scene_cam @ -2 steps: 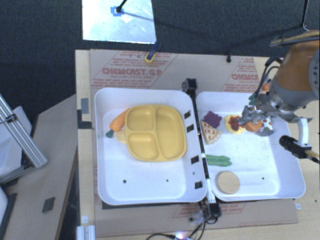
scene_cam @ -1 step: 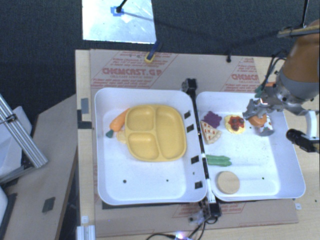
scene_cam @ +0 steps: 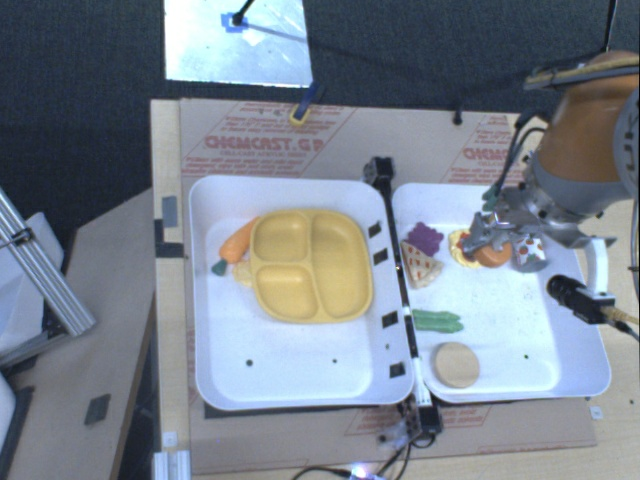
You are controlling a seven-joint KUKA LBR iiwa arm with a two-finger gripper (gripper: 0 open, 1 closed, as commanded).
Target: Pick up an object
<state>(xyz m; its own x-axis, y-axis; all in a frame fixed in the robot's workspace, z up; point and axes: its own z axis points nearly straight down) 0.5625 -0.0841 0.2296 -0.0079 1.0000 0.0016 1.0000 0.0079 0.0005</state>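
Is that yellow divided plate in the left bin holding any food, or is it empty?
Empty. The yellow plate shows three bare compartments. The carrot lies beside its left edge, on the floor of the left bin, not in a compartment.

Cardboard sheet (scene_cam: 270,140) under bins: red print "QUICKCAST", remainder illegible.

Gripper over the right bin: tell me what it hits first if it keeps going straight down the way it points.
Most likely the orange toy food directly under the gripper, beside the yellow piece. Depth is hard to judge from this slanted view.
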